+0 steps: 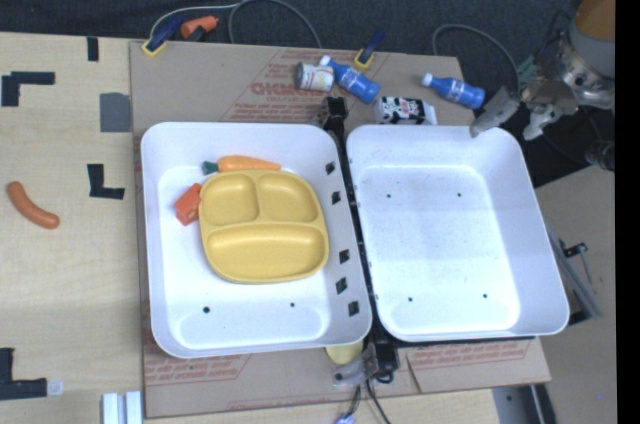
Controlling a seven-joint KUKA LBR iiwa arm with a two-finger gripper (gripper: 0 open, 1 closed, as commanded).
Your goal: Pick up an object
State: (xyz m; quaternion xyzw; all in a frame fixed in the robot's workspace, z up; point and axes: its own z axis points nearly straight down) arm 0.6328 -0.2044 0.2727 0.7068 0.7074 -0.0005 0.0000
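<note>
Camera view: tan counter (60,312) with two white bins (160,242), dark floor behind. Jaws (512,117) spread apart past the right bin's (540,242) corner, grasping nothing.

Wooden bench (70,312) carries a brown cardboard sheet (260,87). On the sheet: two shallow white bins, left (165,242) and right (530,242), two blue-and-white bottles (345,78) (455,91), small black-and-white box (405,110). Orange sausage-shaped toy (32,205) on bare wood, far left.
</note>
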